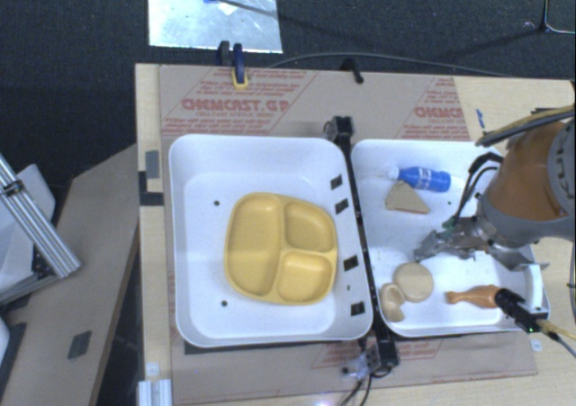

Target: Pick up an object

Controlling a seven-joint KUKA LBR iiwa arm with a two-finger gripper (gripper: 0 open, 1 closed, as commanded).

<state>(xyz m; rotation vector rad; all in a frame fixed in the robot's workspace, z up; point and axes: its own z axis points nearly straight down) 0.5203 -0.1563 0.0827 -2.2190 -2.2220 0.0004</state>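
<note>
You have 2 shallow white bins on the bench: the left bin carries a yellow plastic plate with 3 compartments, and the right bin holds every loose piece. The grey two-finger gripper sits low over the middle of the right bin, reaching in from the right. Whether it is spread or closed cannot be told from this angle, and nothing shows between its tips, so treat it as carrying nothing.

Your likeliest target is the round beige bread-like piece, which lies just below and slightly left of the gripper, toward the front wall. A smaller pale cup-shaped piece touches it on the left. Being round, it has no long axis to align with, so wrist angle matters little.

The orange carrot-shaped toy lies near the front right, long axis running left to right. The tan wedge and the blue plastic bottle with a white cap sit beyond the gripper, toward the back.
</note>
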